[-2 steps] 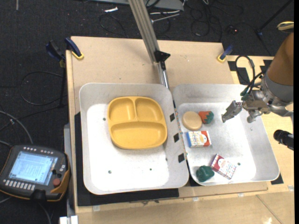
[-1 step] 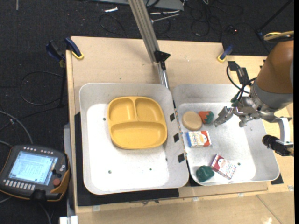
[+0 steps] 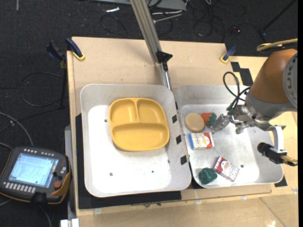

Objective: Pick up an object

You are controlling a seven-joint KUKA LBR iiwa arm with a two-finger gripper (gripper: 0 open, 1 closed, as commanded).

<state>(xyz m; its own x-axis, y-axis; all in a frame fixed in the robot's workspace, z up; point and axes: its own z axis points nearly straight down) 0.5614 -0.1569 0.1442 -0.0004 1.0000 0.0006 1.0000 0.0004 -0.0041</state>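
The right bin (image 3: 246,148) holds several small objects. A round tan disc (image 3: 194,122) lies at its left, with a small red and green item (image 3: 209,117) just right of it. Below them lies a red and white carton (image 3: 201,140). Near the front are a dark green lump (image 3: 207,175) and a red and white packet (image 3: 226,168). My gripper (image 3: 226,123) hangs low over the bin's middle, just right of the red and green item. Nothing shows between its fingers, and their spread is unclear.
The left bin (image 3: 94,126) holds a yellow divided plate (image 3: 139,124). A slanted metal post (image 3: 149,30) rises from the back between the bins. A teach pendant (image 3: 33,173) lies off the bench at the lower left. The arm (image 3: 277,86) comes in from the right.
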